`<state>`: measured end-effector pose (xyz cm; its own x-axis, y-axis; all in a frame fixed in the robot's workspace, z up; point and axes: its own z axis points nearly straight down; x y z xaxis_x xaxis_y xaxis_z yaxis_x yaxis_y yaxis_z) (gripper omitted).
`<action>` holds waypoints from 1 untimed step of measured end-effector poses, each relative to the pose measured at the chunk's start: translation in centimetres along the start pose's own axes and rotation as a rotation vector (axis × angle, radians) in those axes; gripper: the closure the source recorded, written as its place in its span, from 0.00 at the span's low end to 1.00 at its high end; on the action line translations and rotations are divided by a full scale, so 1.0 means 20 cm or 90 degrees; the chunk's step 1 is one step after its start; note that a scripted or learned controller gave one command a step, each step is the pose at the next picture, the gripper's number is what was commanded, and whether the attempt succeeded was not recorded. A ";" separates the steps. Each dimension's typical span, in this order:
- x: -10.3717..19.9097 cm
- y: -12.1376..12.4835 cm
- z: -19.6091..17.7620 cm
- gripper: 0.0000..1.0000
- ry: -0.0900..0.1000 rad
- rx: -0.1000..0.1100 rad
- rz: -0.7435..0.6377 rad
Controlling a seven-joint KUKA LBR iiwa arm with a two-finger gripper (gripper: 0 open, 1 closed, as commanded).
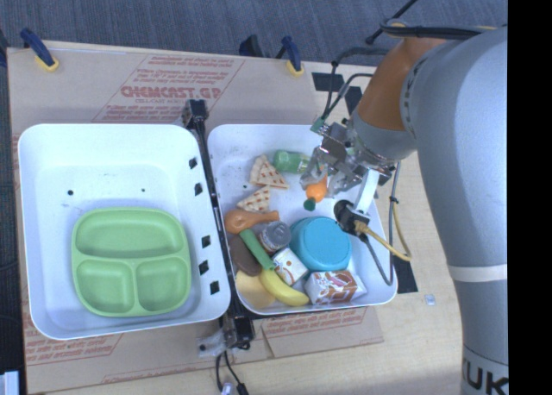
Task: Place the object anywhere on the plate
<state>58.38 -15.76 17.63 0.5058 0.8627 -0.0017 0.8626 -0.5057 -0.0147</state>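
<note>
Right bin point(226, 153): orange piece point(316, 191) just below hand point(332, 176).

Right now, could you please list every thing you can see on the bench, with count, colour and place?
bins: 2, white, side by side on the bench
plate: 1, green, three compartments, in the left bin
blue bowl: 1, blue, right bin, near side
banana: 1, yellow, right bin, front edge
toast pieces: 2, tan, right bin, middle
green item: 1, green, right bin, far side
carrot-like piece: 1, orange, right bin, left of the bowl
small carton: 1, white and brown, right bin, front corner
clamps: 3, blue, far edge of the bench
pincer: 1, metal, above the right bin, with a small orange object at its tip
arm: 1, grey with an orange band, from the right
</note>
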 end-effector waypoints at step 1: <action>0.21 -0.38 -0.11 1.00 0.000 -0.002 -0.059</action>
<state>53.94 -8.30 19.99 0.4240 0.9056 -0.0004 0.9056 -0.4240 -0.0124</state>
